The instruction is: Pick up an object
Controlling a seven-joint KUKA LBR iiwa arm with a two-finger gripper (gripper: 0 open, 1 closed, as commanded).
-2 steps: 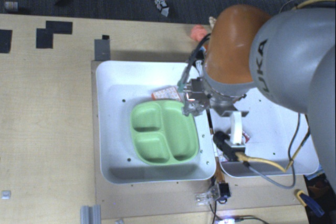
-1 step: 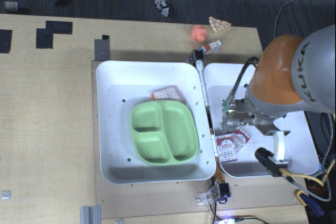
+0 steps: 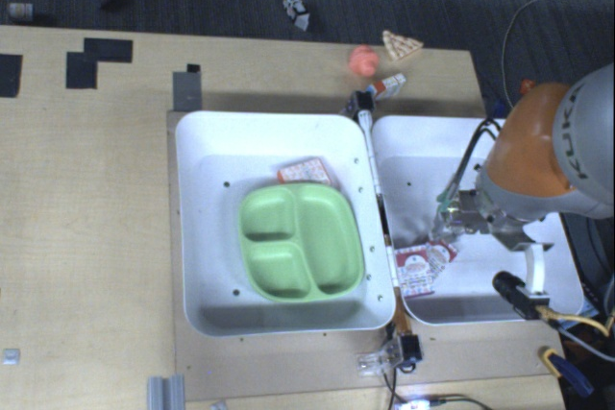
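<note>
Fingers: the two-finger gripper (image 3: pixel 452 228) hangs low over the right bin, seen from above; whether its fingers are open, closed or around anything I cannot tell, since the wrist body covers them.
Nearest object: a small flat red-and-white printed packet (image 3: pixel 421 266) lies on the right bin's floor, just near and left of the gripper tip, seemingly touching or almost touching it. It looks to be lying in the bin, not lifted.
Arm: the grey arm with the orange band (image 3: pixel 533 154) reaches in from the right, over the right shallow white bin (image 3: pixel 423 144).
Other candidates: the left shallow white bin (image 3: pixel 207 226) holds a light green plastic tray with three compartments (image 3: pixel 300 240), and a second red-and-white printed packet (image 3: pixel 306 171) pokes out from under the tray's far edge.
Progress: my reading is that the pick is at the reach or grasp stage. The gripper is down at the packet, but nothing is clearly between the fingers, so the grasp is unconfirmed and the lift is left to do.
Outside the bins: on the wooden bench beyond the far rims sit a pink rounded object (image 3: pixel 363 61), a wedge-shaped pale item (image 3: pixel 402 44) and a small red-and-white tube-like item (image 3: pixel 389 87).
Writing: both packets carry red print, too small and blurred to read. The dark lettering on the arm's grey casing (image 3: pixel 579 144) appears to be the maker's name, cut off at the frame's edge.
</note>
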